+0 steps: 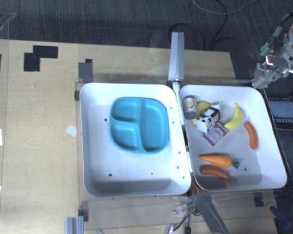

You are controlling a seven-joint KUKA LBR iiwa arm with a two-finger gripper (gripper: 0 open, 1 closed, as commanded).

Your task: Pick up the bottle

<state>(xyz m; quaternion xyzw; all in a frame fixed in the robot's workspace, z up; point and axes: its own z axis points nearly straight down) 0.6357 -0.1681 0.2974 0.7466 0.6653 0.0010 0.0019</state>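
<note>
one can [189, 107], one banana [235, 117], two sausages [252, 134].

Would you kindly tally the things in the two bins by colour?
Blue: 1, the plate
Yellow: 2, the bananas
Orange: 3, the carrot and sausages
Grey: 1, the can
White and black: 1, the cow
Purple: 1, the packet
Total: 9

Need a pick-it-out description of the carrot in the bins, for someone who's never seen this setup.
Look in the right bin, toward its near edge. Two long things lie side by side there; the carrot is the one farther from that edge. It is bright orange with a small green tip at its right end, while the sausage next to it is darker, reddish and plain.
</note>
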